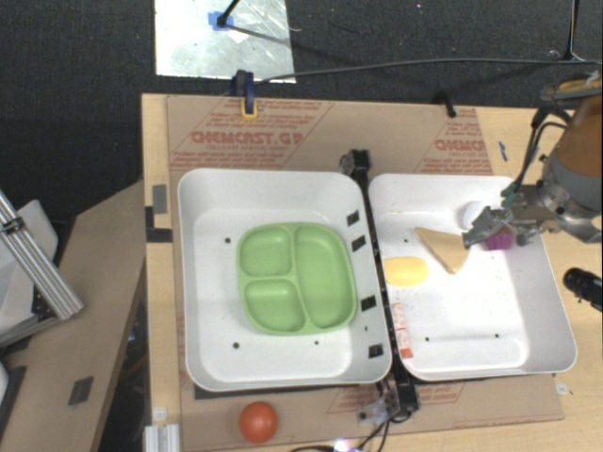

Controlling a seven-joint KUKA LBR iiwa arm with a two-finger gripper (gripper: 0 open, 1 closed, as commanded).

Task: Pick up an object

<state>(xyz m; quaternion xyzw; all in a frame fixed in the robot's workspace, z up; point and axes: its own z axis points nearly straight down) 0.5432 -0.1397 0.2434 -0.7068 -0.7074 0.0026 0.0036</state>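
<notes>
The right bin (528,347) holds a yellow rounded piece (405,271) near its left wall. A tan wedge (443,250) lies just to the right of it, and a small purple object (500,241) sits further right. My gripper (488,228) reaches in from the right and hangs low over the bin's upper middle. It is between the wedge's right end and the purple object, which shows just beside and below it. Whether it touches either one is unclear.
In the left bin (203,252) lies a green divided plate (295,278). An orange-red ball (257,422) rests on the bench in front of the left bin. A blue and yellow clamp (246,92) grips the board's far edge. Black clips (359,163) join the bins along the centre seam.
</notes>
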